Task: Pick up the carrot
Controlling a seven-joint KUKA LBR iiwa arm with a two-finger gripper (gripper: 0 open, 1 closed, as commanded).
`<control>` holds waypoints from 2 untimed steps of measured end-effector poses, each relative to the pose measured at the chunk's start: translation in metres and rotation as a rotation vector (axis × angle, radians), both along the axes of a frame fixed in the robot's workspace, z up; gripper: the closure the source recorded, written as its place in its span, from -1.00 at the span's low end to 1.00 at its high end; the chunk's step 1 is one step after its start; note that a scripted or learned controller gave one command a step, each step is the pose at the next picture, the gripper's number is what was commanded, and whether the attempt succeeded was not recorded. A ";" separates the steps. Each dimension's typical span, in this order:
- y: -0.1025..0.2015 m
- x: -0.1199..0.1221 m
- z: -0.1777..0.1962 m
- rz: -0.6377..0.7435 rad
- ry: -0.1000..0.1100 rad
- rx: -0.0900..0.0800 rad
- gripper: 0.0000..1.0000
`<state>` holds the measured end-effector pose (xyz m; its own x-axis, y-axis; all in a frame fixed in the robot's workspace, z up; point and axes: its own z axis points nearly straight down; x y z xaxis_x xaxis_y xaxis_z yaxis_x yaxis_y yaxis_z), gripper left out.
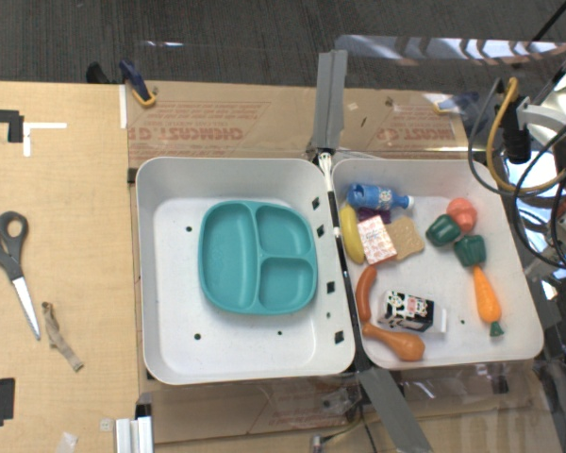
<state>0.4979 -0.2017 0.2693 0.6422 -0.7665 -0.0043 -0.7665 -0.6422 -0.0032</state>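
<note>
**Carrot Lay Untouched at the Right Bin's Outer Side**

Lying lengthwise in the right-hand bin (pixel 519 343), the carrot (pixel 488 299) was an orange taper with a small green tip at its lower end, and it had not yet been lifted. Taking the carrot as the landmark: a green pepper (pixel 470 249) sat just beside its upper end, possibly touching; a second green piece (pixel 443 230) and an orange-red tomato (pixel 462 213) lay further up and slightly left. Well to its left rested a small black-and-white carton (pixel 410 310), an orange-brown drumstick shape (pixel 396 342) and a sausage (pixel 363 291). Far to its left, in the other bin (pixel 160 281), stood a teal divided plate (pixel 258 257).

No gripper appeared over the bins, so whether its jaws were open or closed could not be told.

Doing the approach well would likely mean coming down over the carrot's thicker middle with the fingers set across its narrow width, keeping clear of the pepper at the top end and of the bin wall on its far side. A grip too near the slim tip might slip.

As for writing, the cardboard beyond the bins carried red print that appeared reversed and could not be read with confidence. The carton's markings and the label on the blue bottle (pixel 377 196) were too small to read.
</note>
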 end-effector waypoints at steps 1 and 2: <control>-0.002 -0.003 0.033 0.227 -0.002 -0.001 1.00; -0.015 0.011 0.052 0.510 -0.005 0.000 1.00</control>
<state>0.5085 -0.2171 0.3217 0.9348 -0.3550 -0.0002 -0.3550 -0.9348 -0.0059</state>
